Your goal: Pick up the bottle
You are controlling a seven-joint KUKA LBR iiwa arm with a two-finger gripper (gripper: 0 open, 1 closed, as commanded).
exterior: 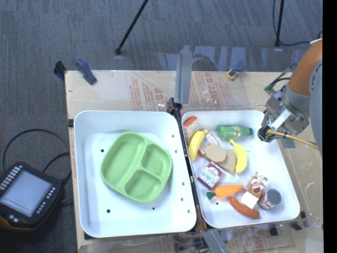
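Observation:
The bottle [234,132] is green with a yellow cap and lies on its side near the far edge of the right bin [290,179]. My gripper [275,121] hangs over the bin's far right corner, a short way right of the bottle's cap end and apart from it. Nothing shows held in it.
The right bin also holds two bananas [195,144] [240,156], bread slices [216,153], a red carton [210,175], a carrot [228,191], a sausage [244,208], a can [270,198] and small cartons [257,183]. In the left bin [87,141] lies a green divided plate [137,166].

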